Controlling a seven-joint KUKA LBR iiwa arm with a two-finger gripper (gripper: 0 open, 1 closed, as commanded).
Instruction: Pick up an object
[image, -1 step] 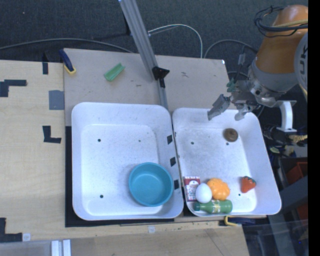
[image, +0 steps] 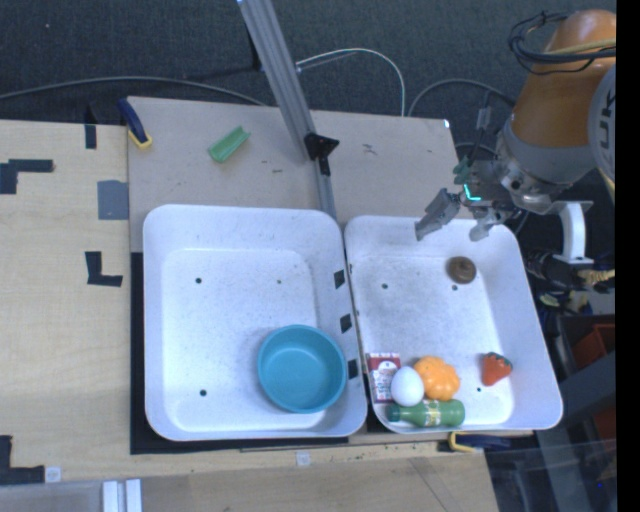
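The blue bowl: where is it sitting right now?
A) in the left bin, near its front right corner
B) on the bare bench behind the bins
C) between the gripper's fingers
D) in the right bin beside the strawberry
A: the blue bowl rests on the floor of the left bin, close to the wall shared with the right bin.

White bins: two, side by side – left bin (image: 170, 300), right bin (image: 520, 330)

Left bin: one blue bowl (image: 301, 368)

Right bin, six items: one brown round piece (image: 461, 268), one red strawberry-like toy (image: 495, 369), one orange fruit (image: 437, 377), one white egg (image: 407, 386), one green bottle (image: 430, 413), one small red-and-white carton (image: 384, 372)

Bench beyond bins: one green block (image: 228, 144), one blue-and-yellow clamp (image: 135, 124)

Gripper (image: 455, 220): one, two fingers
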